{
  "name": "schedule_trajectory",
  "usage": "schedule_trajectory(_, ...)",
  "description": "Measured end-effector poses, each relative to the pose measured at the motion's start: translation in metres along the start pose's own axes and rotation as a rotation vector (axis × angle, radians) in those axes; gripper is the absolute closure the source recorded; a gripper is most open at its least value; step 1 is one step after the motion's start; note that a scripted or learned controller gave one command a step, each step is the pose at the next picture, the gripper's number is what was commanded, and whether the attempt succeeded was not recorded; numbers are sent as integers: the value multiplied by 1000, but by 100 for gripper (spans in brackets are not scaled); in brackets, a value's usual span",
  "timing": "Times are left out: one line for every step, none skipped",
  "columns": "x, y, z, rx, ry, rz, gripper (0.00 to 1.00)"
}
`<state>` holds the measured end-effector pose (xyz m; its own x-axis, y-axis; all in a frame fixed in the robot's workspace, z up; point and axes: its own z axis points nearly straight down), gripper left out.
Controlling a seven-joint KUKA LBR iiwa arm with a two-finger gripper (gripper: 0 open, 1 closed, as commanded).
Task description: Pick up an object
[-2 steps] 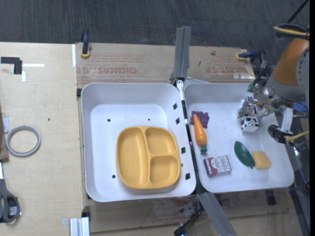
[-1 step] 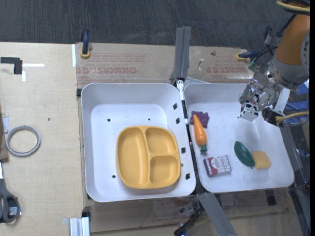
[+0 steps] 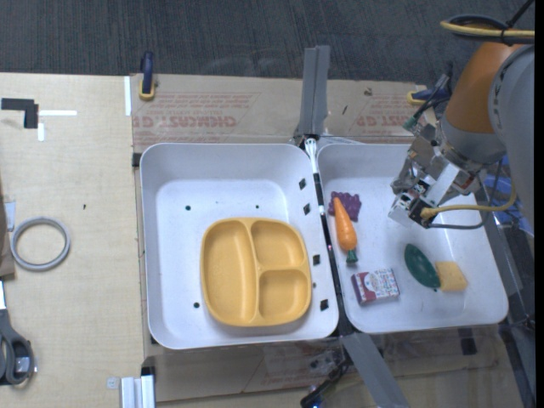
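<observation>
Left white bin (image 3: 161,253): yellow three-compartment plastic plate (image 3: 255,270) lying flat. Right white bin (image 3: 476,308): purple grape cluster (image 3: 347,203) touching orange toy carrot (image 3: 344,226), small red-and-white carton (image 3: 375,286) below, dark green leaf-shaped piece (image 3: 419,264) touching yellow sponge-like block (image 3: 451,276). Above these, near right wall: gripper (image 3: 411,206), nothing seen between fingers, opening impossible to judge.

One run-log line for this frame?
gripper: above right bin, holding nothing seen | carrot, box: in right bin | yellow tray: left bin
</observation>
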<state>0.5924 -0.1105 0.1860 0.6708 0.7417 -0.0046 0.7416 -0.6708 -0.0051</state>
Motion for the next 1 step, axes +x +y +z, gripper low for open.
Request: schedule_trajectory(0, 0, 0, -1, 0, 0, 0)
